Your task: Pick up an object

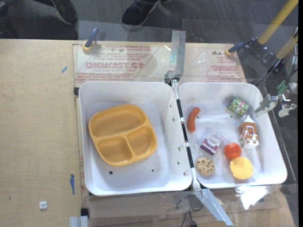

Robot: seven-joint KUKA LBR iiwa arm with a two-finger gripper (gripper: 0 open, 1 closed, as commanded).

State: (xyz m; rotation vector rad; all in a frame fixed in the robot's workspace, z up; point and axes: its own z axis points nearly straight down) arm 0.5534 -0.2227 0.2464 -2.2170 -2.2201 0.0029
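Toys lie in the right bin (279,167): hotdog (191,119), green block (238,106), carton (248,134), purple box (211,142), tomato (232,151), cookie (205,166), lemon (242,168); we see the gripper (277,102) at that bin's right rim, its state unclear; a yellow tray (122,134) sits in the left bin (90,174).

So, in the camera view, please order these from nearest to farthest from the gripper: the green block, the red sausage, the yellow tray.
From the gripper:
1. Green block, right bin, just beside it.
2. Red sausage, right bin, near the divider.
3. Yellow tray, left bin, farthest.
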